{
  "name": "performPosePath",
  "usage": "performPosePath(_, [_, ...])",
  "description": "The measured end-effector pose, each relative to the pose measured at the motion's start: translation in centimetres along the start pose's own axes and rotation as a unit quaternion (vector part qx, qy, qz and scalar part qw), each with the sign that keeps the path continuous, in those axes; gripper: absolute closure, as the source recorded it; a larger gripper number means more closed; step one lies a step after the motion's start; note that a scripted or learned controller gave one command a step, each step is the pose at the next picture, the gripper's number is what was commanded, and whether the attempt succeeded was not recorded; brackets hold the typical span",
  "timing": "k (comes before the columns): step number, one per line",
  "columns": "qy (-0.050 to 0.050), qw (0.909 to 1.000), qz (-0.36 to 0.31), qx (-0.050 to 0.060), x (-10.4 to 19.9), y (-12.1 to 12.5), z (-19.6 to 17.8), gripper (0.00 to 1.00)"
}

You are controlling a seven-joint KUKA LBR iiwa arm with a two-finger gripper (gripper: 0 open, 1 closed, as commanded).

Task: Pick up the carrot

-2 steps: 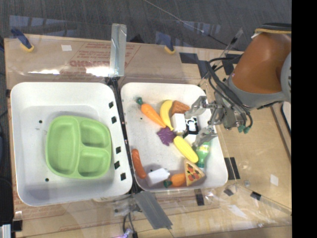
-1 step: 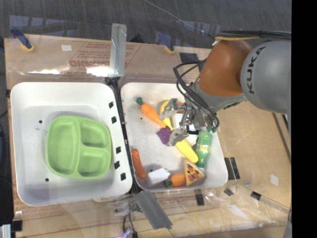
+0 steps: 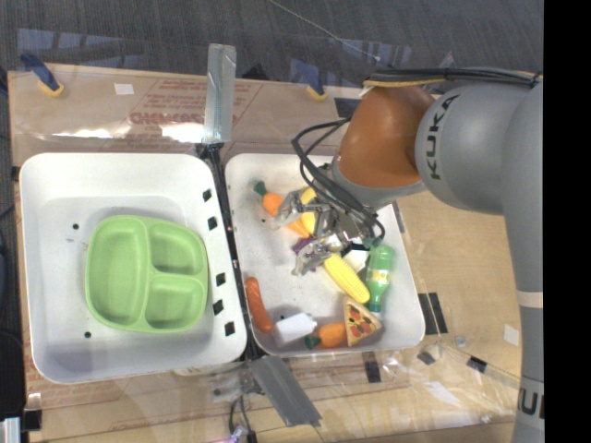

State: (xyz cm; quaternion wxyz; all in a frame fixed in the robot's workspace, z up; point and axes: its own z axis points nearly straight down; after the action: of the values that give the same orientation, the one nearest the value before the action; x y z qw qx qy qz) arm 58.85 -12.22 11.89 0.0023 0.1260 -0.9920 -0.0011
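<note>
"KUKA" on the arm (image 3: 462,146)

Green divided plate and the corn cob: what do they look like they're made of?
The green divided plate looks like moulded plastic with a matte finish: uniform colour, soft rounded compartment ridges. The corn cob is probably a plastic toy: flat, even yellow with a slight sheen, though kernel detail is too small to tell.

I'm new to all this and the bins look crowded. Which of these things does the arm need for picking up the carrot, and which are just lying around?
Part of the job:
carrot, in the right bin
gripper, low over that bin

Just lying about:
green divided plate in the left bin
corn cob
green bottle
pizza slice
sausage
white block
</note>
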Motion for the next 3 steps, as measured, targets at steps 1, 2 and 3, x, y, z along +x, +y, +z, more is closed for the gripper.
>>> performPosePath(1, [-0.002, 0.9997, -0.022, 0.000, -4.1, 0.0, 2.7, 0.00])
performPosePath(2, [-0.003, 0.9997, -0.024, 0.001, -4.3, 0.1, 1.5, 1.00])
performPosePath(3, [-0.005, 0.9952, 0.097, 0.002, -7.7, 2.1, -7.6, 1.00])
